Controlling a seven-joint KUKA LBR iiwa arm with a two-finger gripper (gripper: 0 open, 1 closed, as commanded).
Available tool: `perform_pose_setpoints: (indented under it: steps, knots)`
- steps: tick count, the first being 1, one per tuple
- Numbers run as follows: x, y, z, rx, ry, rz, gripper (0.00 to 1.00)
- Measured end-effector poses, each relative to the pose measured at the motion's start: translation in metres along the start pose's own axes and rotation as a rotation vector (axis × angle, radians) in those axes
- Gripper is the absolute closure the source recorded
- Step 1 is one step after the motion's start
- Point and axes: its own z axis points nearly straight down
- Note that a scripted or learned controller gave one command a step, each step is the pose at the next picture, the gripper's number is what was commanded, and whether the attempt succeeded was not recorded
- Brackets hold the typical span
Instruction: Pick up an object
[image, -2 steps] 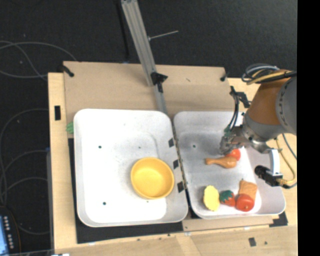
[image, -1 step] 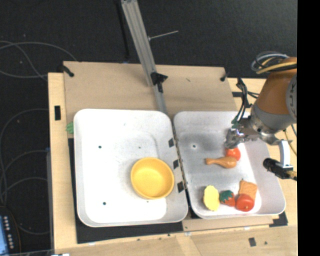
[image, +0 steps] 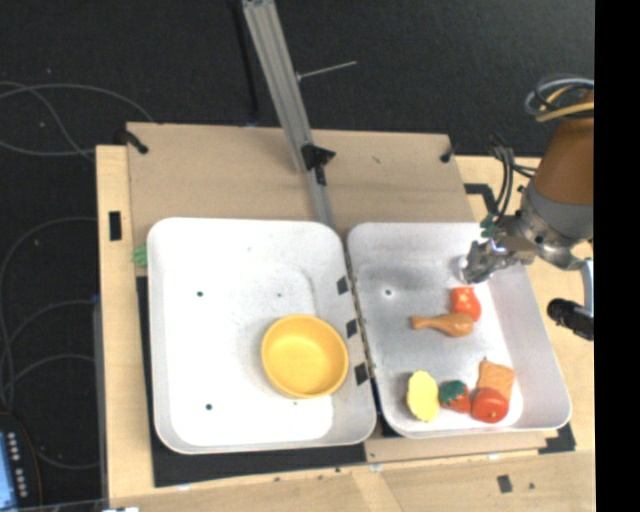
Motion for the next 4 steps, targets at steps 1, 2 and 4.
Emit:
perform_pose_setpoints:
  steps: [1, 2, 4]
  knots:
    - [0.047, -0.013, 0.004, 0.002, 0.000, -0.002, 1.00]
    - [0.092, -0.019, 0.007, 0.002, 0.001, -0.003, 1.00]
    - [0.190, -0.029, -0.007, -0.001, 0.003, -0.006, 1.00]
